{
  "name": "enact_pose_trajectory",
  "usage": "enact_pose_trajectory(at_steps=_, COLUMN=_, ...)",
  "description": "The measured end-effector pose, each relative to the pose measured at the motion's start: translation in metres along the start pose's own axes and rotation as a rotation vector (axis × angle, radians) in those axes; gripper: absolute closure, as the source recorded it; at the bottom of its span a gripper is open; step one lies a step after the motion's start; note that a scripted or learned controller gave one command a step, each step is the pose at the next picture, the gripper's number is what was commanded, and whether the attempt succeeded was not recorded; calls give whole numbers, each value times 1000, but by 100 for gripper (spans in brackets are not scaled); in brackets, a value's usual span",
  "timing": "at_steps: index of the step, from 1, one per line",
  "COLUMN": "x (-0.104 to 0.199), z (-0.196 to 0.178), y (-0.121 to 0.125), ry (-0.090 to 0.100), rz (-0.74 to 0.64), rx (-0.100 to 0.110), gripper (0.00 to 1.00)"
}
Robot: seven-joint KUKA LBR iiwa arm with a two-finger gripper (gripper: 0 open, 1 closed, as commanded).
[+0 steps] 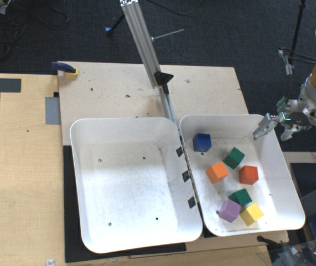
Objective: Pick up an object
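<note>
Blocks sit loose in the right bin [290, 195], the blue cube [202, 142] well apart from the rest, so the gripper [273, 127] at the bin's far right rim, whose jaws I cannot tell the state of, should drop squarely over that.

Seven blocks [234, 177] lie across two white bins [91, 148].

One camera sat high above the bench [119, 87] and looked down at a slant. It was far enough away to take in both white bins, the left bin [91, 137] and the right bin [290, 198], side by side. The dark floor [218, 32] lay past the bench's far edge.
</note>
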State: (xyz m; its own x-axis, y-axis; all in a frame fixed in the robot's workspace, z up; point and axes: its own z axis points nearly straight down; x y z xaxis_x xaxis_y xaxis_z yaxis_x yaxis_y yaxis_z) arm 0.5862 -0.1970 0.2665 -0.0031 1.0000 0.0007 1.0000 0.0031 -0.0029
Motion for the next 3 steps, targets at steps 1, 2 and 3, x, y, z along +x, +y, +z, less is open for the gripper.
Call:
enact_pose_trajectory(at_steps=1, x=3, z=65, y=-1, ry=2, rz=3, rx=6, gripper=0)
enact_pose_trajectory(at_steps=2, x=0, z=126, y=-9, ry=2, rz=4, rx=7, gripper=0)
enact_pose_trajectory(at_steps=3, x=1, z=175, y=-8, ry=1, rz=5, rx=-3, gripper=0)
